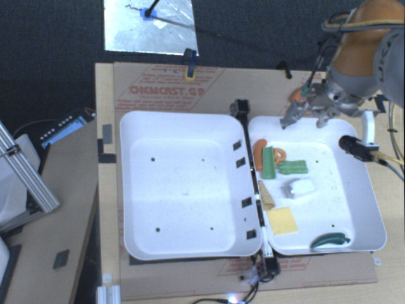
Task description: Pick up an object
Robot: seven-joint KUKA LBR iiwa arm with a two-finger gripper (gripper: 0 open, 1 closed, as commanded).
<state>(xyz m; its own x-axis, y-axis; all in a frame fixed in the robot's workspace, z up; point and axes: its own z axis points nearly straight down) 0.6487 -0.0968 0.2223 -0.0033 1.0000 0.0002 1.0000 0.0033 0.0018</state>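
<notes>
**Arm poised over the right bin's far edge, nothing gripped**

The bench (158, 81) fills most of the frame, with two white bins side by side on it. The left bin (183, 182) sits at centre; the right bin (354, 189) at centre right holds every loose item. The arm (370, 37) enters from the upper right, its orange band above the wrist. The gripper (307, 120) hangs over the right bin's upper rim, its two fingers spread apart with nothing between them.

The items lie in the left half of the right bin, below and left of the gripper. A yellow block (282, 221) lies low in the bin, touching a tan wedge (266, 197) above it. A dark green pepper (330, 239) lies at the bottom rim. A white block (299, 188) sits mid-bin. Above it lie a green brick (292, 167), a green stick (268, 163), and two orange pieces: an orange strip (259, 154) by the bin's left wall and an orange ring (279, 154).

The risk appears to lie in crowding. The upper pieces touch or nearly touch, so a descent there could nudge neighbours or close on two at once. The strip hugs the wall, which could block a finger. Flat pieces such as the yellow block may slip from a pinch.
</notes>
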